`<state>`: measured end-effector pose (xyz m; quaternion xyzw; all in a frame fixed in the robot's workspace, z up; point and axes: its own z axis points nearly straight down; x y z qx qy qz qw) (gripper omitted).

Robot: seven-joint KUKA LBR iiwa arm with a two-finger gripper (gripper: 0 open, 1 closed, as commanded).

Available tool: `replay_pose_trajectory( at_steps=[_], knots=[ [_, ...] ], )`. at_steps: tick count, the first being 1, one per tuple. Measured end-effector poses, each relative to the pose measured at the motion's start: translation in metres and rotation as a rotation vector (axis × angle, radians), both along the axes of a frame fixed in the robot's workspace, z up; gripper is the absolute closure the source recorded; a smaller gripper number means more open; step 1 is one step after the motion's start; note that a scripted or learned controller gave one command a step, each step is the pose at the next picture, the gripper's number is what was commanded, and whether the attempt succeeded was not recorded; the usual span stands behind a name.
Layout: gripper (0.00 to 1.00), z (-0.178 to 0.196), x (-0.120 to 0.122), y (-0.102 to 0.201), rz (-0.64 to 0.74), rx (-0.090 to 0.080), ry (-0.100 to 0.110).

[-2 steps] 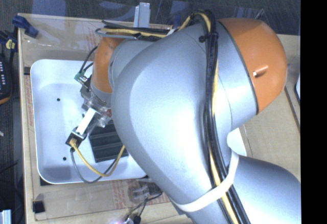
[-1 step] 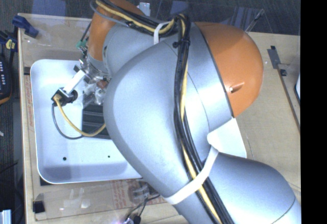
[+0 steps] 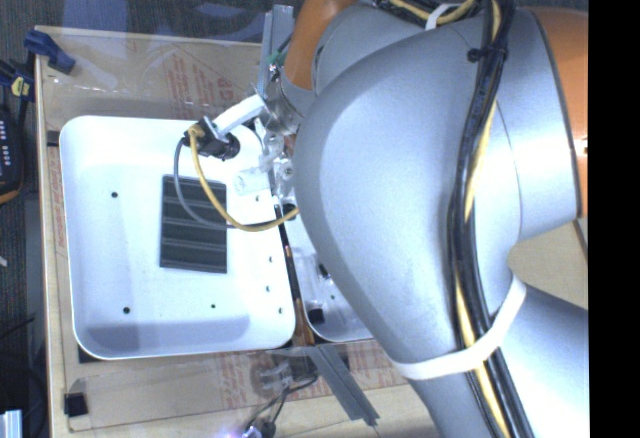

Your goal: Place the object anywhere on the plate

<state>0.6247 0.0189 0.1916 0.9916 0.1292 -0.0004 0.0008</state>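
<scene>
On the bench (image 3: 130, 66), the left white bin (image 3: 100, 306) holds a dark ribbed rectangular object (image 3: 194, 224) lying flat near its middle. Right of it, a yellow cable (image 3: 215, 201) loops from the grey arm (image 3: 420, 186). Whether the pincer is open or closed cannot be told.

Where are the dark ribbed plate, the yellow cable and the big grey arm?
Dark ribbed plate (image 3: 194, 226), camera view, middle of its grooved top.
Yellow cable (image 3: 228, 211), camera view, low part of its loop.
Grey arm (image 3: 400, 186), camera view, its broad rounded casing.
</scene>
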Motion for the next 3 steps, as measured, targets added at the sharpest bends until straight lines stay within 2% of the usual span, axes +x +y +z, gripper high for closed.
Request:
replay_pose_trajectory(
  at_steps=[1,2,3],
  knots=[
    [1.00,-0.061,-0.016,0.093,0.082,0.001,0.005],
    [1.00,-0.100,0.020,0.087,-0.051,0.002,-0.001],
    [1.00,0.006,-0.033,0.093,0.208,0.006,0.005]
  ],
)
